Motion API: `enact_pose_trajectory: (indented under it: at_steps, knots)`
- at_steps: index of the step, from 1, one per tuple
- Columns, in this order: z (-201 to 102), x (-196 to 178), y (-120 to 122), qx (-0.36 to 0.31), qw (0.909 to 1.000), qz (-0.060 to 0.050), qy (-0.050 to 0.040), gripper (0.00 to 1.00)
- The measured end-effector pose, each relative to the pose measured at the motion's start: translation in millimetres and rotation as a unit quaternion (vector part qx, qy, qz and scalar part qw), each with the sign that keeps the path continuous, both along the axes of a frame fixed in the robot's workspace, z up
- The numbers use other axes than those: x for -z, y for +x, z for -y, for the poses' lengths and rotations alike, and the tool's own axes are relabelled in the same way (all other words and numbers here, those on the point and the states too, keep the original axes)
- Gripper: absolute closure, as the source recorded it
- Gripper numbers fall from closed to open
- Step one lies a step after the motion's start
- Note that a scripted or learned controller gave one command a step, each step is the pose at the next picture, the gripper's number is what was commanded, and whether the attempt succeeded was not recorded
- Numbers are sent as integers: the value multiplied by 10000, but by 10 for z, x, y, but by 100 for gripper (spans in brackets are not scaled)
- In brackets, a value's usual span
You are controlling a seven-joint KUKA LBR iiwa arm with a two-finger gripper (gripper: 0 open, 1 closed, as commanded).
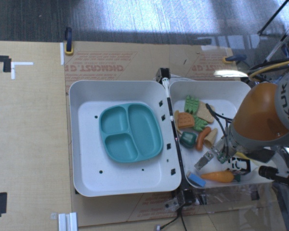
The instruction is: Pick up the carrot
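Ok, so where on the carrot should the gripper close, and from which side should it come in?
Grip the carrot across its thick middle, coming straight down from above. It lies flat and lengthwise along the near wall of the right bin, with a blue block at its left tip, so the fingers should likely close front-to-back.

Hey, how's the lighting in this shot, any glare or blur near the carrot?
Camera view: bright glare streaks the floor up top; the orange carrot in the right white bin is evenly lit but soft-edged; the grey arm's gripper looks slightly blurred.
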State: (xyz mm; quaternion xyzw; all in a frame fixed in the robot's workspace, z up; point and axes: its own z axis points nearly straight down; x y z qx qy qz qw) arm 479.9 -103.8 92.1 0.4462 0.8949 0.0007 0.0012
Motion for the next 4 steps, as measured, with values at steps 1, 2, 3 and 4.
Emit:
enact_pose_trajectory:
  at_steps: [1, 2, 3, 4]
  knots:
    - [541, -302, 726, 1850, 9827, -6, -8, 0]
    - [568, 7, 91, 1435, 9896, -15, -2, 0]
    - [49, 9, 558, 993, 9951, -12, -6, 0]
    - [57, -78, 561, 995, 9950, -7, -14, 100]
